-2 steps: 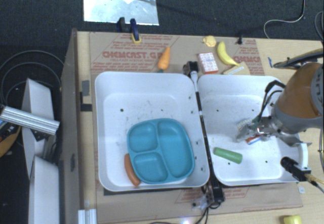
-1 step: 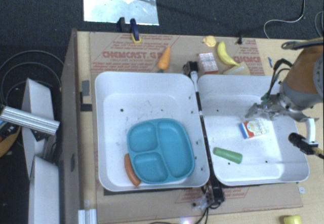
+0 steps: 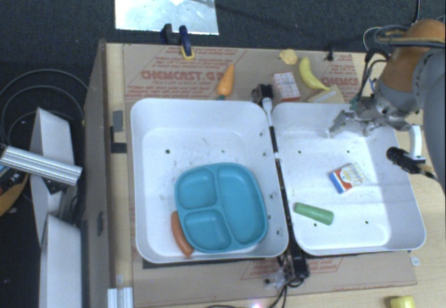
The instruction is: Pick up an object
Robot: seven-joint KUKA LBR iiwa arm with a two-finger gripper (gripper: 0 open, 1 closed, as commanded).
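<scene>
Here's the arm (image 3: 411, 63), leaning in over the far corner of the right bin (image 3: 404, 230), its gripper (image 3: 352, 122) hanging low above the white floor there. The metal fingers (image 3: 339, 124) look splayed a little apart, with nothing between them.

Nearer than the gripper in that same bin lies a small red, white and blue packet (image 3: 348, 177), flat and slightly askew. Nearer still, toward the bin's front, a green cylinder (image 3: 313, 213) lies on its side, well apart from the gripper. A black-and-white part (image 3: 408, 157) of the rig juts in over the bin's right edge, just beside the packet.

Left of the right bin sits the left bin (image 3: 153, 132), holding a blue divided tray (image 3: 221, 206) with an orange sausage-shaped piece (image 3: 181, 233) tucked against the tray's front-left corner.

Behind the right bin, on the cardboard, a banana (image 3: 311, 75), a small pink box (image 3: 286, 86) and an orange carrot-like thing (image 3: 225, 81) are scattered, all outside the bin wall.
</scene>
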